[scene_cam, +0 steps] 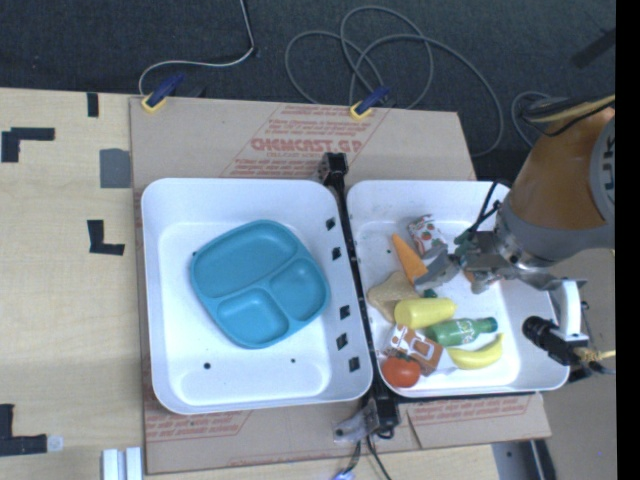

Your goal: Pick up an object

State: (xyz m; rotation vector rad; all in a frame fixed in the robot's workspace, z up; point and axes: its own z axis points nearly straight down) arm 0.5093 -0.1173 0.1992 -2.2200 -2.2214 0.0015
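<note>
**Reaching into the right bin, over the toy food**

Sitting on a light wooden tabletop [60,298], with a brown cardboard sheet [300,133] under two white bins. Holding one blue plate [260,282] with three sections, in the left bin [165,268]. Joined by a black clip strip [345,268] down the middle. Packed with toy food in the right bin [520,373]: an orange carrot [407,256] near the top, a small red and white pack [426,233] just above it, a tan wedge [386,292], a yellow piece [424,313], a green bottle [464,329], a banana [478,353], a red tomato [401,372] and a little printed box [415,344] at the bottom. Hanging low over the pile, just right of the carrot: the end effector [447,268]. Cannot tell if wide or narrow, or holding anything. Coming in from the right, the grey arm with its orange band [565,173]. Lying on the dark floor at the top, some looped grey cables [400,53].
</note>
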